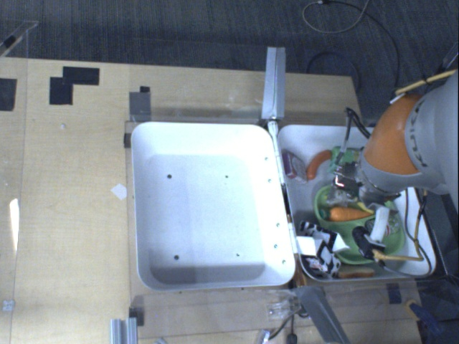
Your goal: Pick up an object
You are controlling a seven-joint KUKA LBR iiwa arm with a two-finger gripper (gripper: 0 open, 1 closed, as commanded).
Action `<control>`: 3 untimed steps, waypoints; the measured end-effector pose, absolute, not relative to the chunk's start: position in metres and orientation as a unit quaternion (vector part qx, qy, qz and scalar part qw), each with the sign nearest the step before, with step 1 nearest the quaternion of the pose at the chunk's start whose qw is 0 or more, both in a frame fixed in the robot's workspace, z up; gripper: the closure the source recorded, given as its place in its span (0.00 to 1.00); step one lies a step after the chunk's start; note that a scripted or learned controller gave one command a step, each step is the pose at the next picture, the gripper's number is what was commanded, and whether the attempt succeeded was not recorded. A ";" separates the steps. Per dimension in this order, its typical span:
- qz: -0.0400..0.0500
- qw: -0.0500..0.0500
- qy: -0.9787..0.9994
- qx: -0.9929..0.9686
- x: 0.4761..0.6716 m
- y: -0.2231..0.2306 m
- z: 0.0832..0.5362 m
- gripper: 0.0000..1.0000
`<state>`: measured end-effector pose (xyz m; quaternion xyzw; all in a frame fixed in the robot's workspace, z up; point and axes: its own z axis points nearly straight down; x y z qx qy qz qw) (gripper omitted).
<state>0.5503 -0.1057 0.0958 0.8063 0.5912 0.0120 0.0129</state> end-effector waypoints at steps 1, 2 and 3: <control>0.013 0.013 0.592 0.805 0.553 -0.105 0.105 1.00; 0.021 0.021 0.560 0.828 0.505 -0.087 0.098 1.00; 0.021 0.020 0.560 0.828 0.505 -0.086 0.098 0.00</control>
